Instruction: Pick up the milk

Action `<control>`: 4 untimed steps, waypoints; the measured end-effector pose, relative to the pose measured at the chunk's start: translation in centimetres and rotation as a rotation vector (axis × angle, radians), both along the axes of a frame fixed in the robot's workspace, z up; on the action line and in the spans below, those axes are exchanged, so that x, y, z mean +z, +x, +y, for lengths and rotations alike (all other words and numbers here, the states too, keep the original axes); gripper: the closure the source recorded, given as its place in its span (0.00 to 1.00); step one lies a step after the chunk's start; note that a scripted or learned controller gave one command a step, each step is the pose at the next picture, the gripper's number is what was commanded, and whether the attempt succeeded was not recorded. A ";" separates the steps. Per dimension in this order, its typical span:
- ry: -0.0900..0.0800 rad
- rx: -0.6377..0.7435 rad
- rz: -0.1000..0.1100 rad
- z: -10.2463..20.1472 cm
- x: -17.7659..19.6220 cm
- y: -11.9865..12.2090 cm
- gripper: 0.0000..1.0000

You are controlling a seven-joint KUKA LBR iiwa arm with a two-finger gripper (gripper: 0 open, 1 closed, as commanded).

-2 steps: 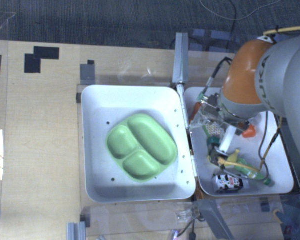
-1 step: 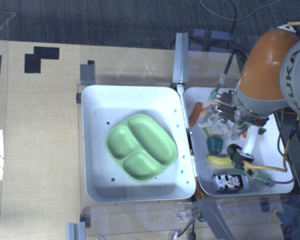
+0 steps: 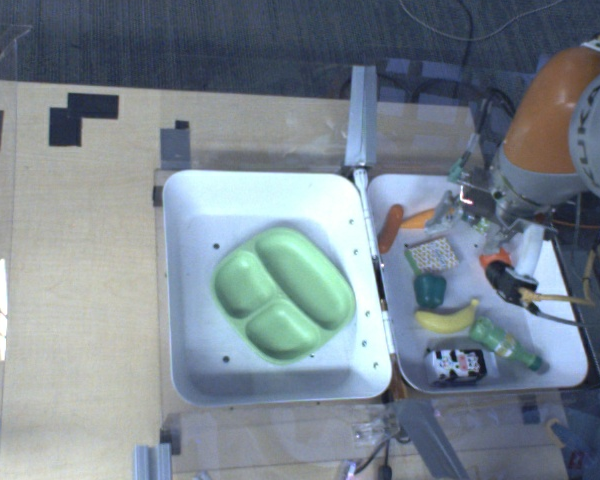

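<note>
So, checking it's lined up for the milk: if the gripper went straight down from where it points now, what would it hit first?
Probably not the milk. The gripper is over the right bin's far end, likeliest meeting the orange piece or bin floor there; depth is unclear.

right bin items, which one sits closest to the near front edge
The black-and-white milk carton, lying at the front of the right white bin. The yellow banana and green bottle lie farther back.

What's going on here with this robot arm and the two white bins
A grey and orange arm reaches in over the far end of the right bin, its gripper low near an orange carrot. The milk, a small black-and-white carton, lies untouched at the bin's near edge, beside a banana and a green bottle. The left bin holds a green divided tray.
</note>
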State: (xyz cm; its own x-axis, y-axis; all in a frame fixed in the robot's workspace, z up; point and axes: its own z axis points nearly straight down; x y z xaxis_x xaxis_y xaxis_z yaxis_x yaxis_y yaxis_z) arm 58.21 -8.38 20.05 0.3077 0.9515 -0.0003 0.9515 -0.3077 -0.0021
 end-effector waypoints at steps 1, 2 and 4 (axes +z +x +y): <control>0.000 0.000 0.000 0.0 0.0 0.0 0.00; -0.002 -0.414 -0.002 -6.7 6.7 1.0 0.00; -0.001 -0.052 -0.017 -2.0 -10.0 -0.9 0.00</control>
State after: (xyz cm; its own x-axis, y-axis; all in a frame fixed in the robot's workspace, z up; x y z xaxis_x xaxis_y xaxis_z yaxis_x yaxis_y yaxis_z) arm 57.28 -10.36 10.10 0.3564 0.9343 0.0044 0.9342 -0.3565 0.0138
